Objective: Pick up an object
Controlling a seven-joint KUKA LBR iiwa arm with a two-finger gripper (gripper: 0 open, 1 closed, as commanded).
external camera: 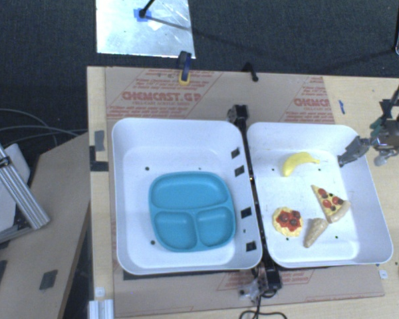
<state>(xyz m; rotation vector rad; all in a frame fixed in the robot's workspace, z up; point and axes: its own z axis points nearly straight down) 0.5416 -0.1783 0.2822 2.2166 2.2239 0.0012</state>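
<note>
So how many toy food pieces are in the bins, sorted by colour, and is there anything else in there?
Yellow: 1, the banana
Red-topped: 2, the pizza slice and the round piece
Beige: 1, the cone-shaped piece
Blue: 1, the divided plate, not food, in the left bin
Total: 5 things, 4 of them food, all in the right bin.

Robotics lab test rig, not a home: bench [153, 88] topped w/ printed cardboard, two white bins [186, 131] clamped side by side on it, aluminium extrusion frame [13, 185] left of bench, loose cables nearby, dark carpet [40, 52] beyond bench.
</note>
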